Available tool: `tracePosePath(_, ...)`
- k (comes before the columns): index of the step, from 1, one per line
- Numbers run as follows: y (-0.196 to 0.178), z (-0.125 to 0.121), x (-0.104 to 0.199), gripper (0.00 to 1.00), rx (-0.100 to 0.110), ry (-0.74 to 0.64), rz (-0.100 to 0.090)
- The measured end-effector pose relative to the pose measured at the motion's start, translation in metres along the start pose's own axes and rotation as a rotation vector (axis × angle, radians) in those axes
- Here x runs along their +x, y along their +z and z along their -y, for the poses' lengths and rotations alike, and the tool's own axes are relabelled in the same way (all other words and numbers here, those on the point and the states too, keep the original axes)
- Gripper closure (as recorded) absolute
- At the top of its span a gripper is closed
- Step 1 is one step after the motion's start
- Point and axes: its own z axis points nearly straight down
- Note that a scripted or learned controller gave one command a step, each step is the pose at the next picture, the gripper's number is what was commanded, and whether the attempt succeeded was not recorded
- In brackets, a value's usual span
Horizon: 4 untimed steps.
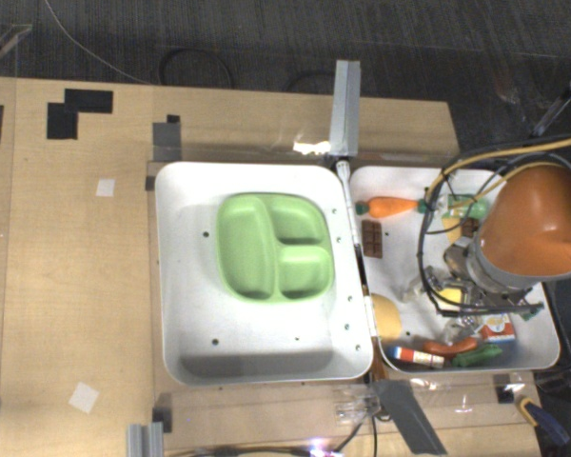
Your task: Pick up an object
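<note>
In the right bin [400, 246] the arm reaches down from the right, its orange band [538, 219] covering much of the bin. My gripper [468, 305] sits low beneath the wrist, over the clutter near the bin's front right. An orange carrot [393, 207] lies at the back. A brown bar [372, 237] rests by the left wall, and a yellow round fruit [383, 317] sits at the front left. Along the front wall lie a red-and-white marker [421, 355], a red piece [454, 347] and a green piece [483, 354]. The wrist hides whatever lies directly under it.
The left bin [186, 255] holds a green divided plate [271, 246]. A metal post [345, 108] stands at the back between the bins. Black and yellow cables [438, 217] loop off the wrist over the right bin's back half. Wooden bench surrounds both bins.
</note>
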Motion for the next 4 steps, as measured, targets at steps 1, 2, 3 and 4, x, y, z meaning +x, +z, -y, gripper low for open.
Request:
tracePosePath(1,0.003,0.061,-0.017,0.0,-0.005,0.003,-0.006)
tracePosePath(2,0.003,0.065,0.026,0.0,-0.006,0.13,-0.01)
tracePosePath(3,0.002,0.067,0.044,0.0,-0.006,0.011,-0.007)
tracePosePath(4,0.002,0.043,0.001,0.0,-0.006,0.01,-0.007)
